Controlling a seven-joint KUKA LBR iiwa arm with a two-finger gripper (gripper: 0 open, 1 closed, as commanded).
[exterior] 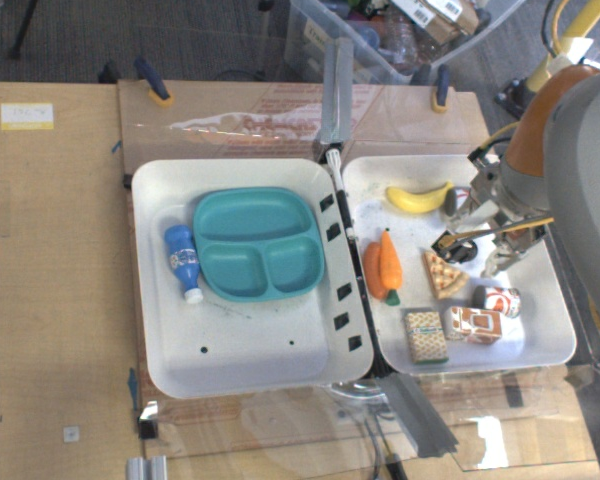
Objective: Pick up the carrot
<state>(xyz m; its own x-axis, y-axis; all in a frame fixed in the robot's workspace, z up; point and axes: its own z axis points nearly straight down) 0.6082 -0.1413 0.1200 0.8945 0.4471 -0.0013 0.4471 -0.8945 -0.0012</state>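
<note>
Wooden desk point(50, 268) carries two white bins. Carrot point(388, 263) lies in right bin point(550, 343), against divider, left of pizza slice point(444, 272). Tool point(477, 241) hovers over right bin, fingers spread, grasping nothing. Banana point(417, 199) near back. Teal tray point(257, 243), bottle point(183, 261) in left bin point(170, 358).
</note>
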